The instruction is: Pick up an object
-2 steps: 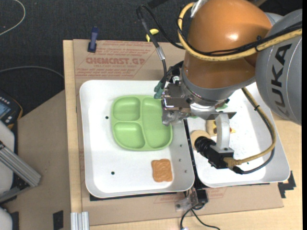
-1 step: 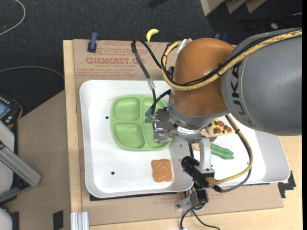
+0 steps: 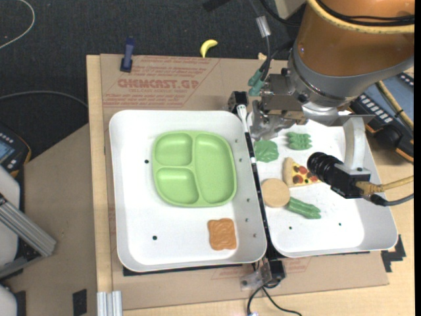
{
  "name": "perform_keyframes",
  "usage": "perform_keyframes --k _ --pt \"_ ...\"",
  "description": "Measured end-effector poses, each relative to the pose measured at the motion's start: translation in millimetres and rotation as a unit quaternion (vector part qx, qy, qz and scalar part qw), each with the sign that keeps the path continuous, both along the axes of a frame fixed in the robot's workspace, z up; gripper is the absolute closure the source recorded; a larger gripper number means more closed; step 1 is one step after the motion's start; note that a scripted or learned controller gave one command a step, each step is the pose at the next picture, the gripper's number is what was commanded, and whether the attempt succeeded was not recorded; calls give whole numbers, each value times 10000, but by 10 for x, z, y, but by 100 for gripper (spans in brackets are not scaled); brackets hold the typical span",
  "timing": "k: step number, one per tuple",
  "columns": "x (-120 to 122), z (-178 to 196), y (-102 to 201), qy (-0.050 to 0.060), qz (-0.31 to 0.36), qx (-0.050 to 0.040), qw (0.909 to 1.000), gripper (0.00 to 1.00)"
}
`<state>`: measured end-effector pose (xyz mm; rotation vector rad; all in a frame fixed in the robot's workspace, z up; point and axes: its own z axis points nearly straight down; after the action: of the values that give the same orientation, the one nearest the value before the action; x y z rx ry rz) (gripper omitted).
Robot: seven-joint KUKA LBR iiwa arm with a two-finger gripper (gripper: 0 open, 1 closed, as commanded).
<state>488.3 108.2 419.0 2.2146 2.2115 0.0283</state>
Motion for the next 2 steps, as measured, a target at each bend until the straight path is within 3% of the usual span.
perform_keyframes --k 1,2 --pt "-112 -1378 -542 184 -33 -41 9998 100" --pt "-80 705 -891 -9 -1 -16 10000 100"
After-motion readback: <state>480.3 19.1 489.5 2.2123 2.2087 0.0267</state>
